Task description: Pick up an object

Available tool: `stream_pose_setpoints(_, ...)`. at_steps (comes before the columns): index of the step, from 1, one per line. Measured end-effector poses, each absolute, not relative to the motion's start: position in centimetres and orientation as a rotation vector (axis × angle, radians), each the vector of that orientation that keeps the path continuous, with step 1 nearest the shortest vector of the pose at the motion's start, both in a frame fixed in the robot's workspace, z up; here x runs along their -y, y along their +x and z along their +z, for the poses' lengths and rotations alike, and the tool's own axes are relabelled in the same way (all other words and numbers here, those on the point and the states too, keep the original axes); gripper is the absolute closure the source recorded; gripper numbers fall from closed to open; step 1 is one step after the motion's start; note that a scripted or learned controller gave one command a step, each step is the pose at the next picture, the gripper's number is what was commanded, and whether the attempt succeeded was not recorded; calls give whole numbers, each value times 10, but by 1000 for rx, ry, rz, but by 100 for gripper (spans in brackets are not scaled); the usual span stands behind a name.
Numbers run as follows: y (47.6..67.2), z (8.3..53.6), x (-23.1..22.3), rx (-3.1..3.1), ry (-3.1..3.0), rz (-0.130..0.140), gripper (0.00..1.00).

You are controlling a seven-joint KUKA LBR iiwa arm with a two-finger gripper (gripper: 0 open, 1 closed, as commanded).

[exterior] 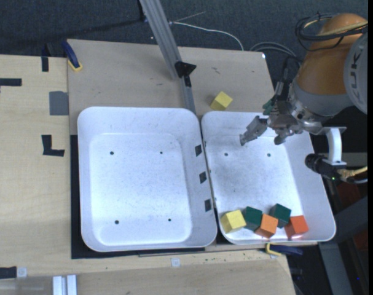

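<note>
The grey arm with the orange band reaches in from the right, and its two-finger gripper (260,133) hangs over the upper part of the right shallow white plastic bin (247,177). The 2 dark fingers look spread apart, one pointing to the left and one down, and nothing sits between them.

The things to pick are at the opposite, near end of this same bin, well apart from the gripper: a yellow cube (233,219), a dark green cube (253,216), an orange cube (268,225), a second green cube (281,213) and an orange-red cube (297,225). They lie in 1 tight cluster against the bin's lower wall, several of them touching. Another small yellow cube (222,100) lies outside the bins, on the bench just above the right one. The left white bin (137,177) holds no blocks.

I judge that the task is at the approach step, with no grasp made. The next move calls for travel toward the cluster and a descent on 1 cube with free sides; the yellow cube at the left end seems the easiest, because neighbours crowd the others.
</note>
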State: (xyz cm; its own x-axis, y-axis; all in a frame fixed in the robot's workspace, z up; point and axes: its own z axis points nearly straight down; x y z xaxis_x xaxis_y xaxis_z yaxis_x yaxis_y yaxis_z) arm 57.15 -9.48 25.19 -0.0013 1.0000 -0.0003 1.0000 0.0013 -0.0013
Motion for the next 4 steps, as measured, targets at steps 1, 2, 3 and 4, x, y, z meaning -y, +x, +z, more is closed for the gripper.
stream_pose_setpoints(1, 585, 175, 98, 2218, -2217, 10, 0)
stream_pose_setpoints(2, 561, 192, 21, 2227, -2208, -1, 0)
stream_pose_setpoints(3, 557, 192, 40, 2221, -2219, 4, 0)
stream_pose_setpoints(4, 638, 285, -17, 2235, -2219, -12, 0)
